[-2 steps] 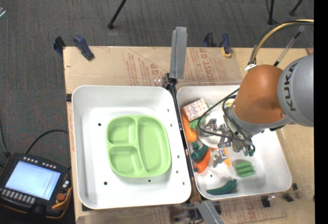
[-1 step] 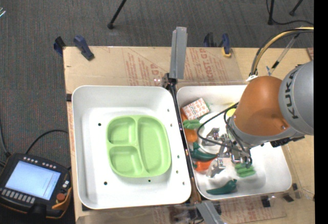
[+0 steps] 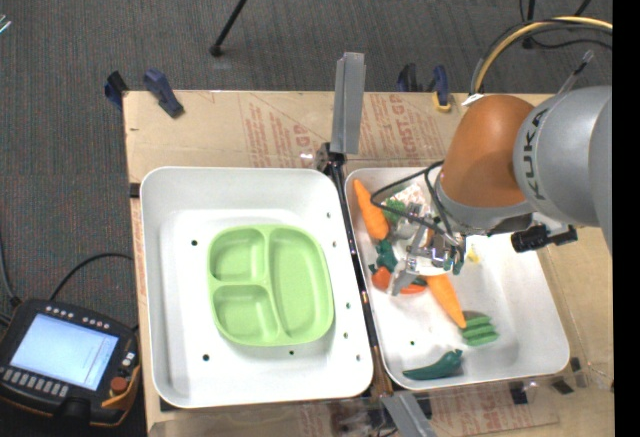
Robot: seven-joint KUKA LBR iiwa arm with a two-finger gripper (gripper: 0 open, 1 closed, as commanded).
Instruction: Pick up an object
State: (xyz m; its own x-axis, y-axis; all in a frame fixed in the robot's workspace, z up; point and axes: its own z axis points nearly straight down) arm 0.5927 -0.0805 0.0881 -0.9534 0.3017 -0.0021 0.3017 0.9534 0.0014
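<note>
Down in the left corner, on the floor, sits a little screen box (image 3: 65, 357) with a glowing screen and a wire running off it. Next comes the bench (image 3: 240, 125), brown like cardboard, with blue clamps (image 3: 160, 90) on its far edge.

On the bench lies the left bin (image 3: 165, 225), white and shallow. A green plate (image 3: 271, 285) with three parts lies flat in the middle of it.

Just beside it is the right bin (image 3: 530, 325), touching along the middle. A grey post (image 3: 348, 105) stands up at the far end, where the two bins meet. Toy food lies in this bin. One carrot (image 3: 370, 212) lies near the left wall, pointing away. A second carrot (image 3: 447, 297) lies closer to the middle, with its green leafy end (image 3: 479, 329) toward the near right. A dark green bean pod (image 3: 435, 366) lies near the front wall. A small red and orange piece (image 3: 383, 277) lies by the left wall, between the two carrots.

The gripper (image 3: 418, 260) hangs low over the toys, just above the second carrot and near the red piece. Its fingers are hard to make out, and I cannot tell if they are wide or narrow, or if they hold a toy.

The big grey arm (image 3: 560, 160) with its orange band (image 3: 485, 155) comes in from the right, over the far side of the right bin.
</note>
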